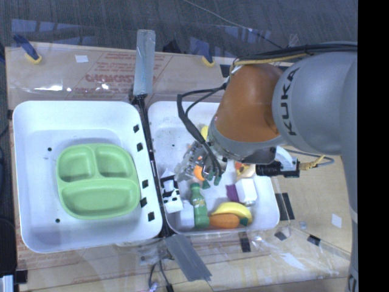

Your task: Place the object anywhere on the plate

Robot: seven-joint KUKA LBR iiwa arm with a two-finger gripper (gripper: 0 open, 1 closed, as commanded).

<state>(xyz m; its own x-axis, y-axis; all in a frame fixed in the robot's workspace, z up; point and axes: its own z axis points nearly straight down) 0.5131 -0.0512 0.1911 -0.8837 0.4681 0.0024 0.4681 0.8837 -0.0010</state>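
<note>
Left bin (24, 163): a shallow white tub with raised walls all round; most of its floor is taken by the plate, with bare white margin toward the far wall and the near left corner.
Plate (96, 181): green, three compartments, two small ones at the far side and one long one at the near side; nothing lies on it.
Divider: the two bins meet along a dark seam (149, 163) with black tabs, which stands between my side and the plate.
Right bin (164, 126): white, crowded at its near end; its far left part shows bare, scuffed floor, and my own arm (285, 111) covers much of the rest.
Clutter near wall: a green bottle (196, 201) lies beside a yellow banana (231, 209) and an orange piece (223, 221), all close against the near rim.
Other pieces: a purple block (233, 191) touches a white block (247, 191), just right of my fingers.
My gripper (203, 166): low in the right bin, pointing toward the divider, with wires and metal parts around it.
Object: a small orange thing (199, 173) sits right at my fingertips, in the right bin, well apart from the plate.
Grip: I cannot tell how wide I am, nor whether the orange thing is between my fingers.
</note>
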